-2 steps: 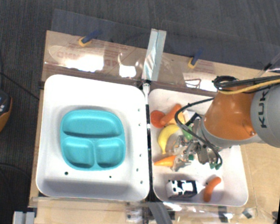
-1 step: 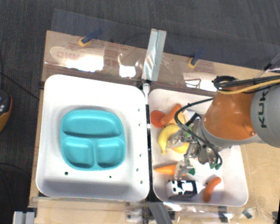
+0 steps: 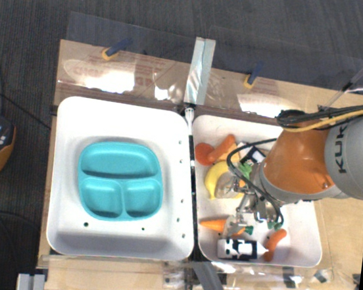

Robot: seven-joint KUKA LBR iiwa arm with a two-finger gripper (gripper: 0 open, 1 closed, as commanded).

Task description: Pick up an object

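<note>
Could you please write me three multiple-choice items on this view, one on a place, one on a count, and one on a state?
1. Where does the teal tray lie?
A. In the left bin
B. In the right bin
C. On the floor

2. How many compartments does the teal tray have?
A. One
B. Three
C. Six

3. How does the arm stand?
A. Parked off the bench
B. Reaching over the left bin
C. Reaching over the right bin

Answers:
1. A, the tray sits in the middle of the left bin.
2. B, one long compartment runs across the top with two smaller ones below.
3. C, the arm's orange band hangs over the right bin, with the gripper low among the toys, near a yellow piece and a black and white object.
</note>
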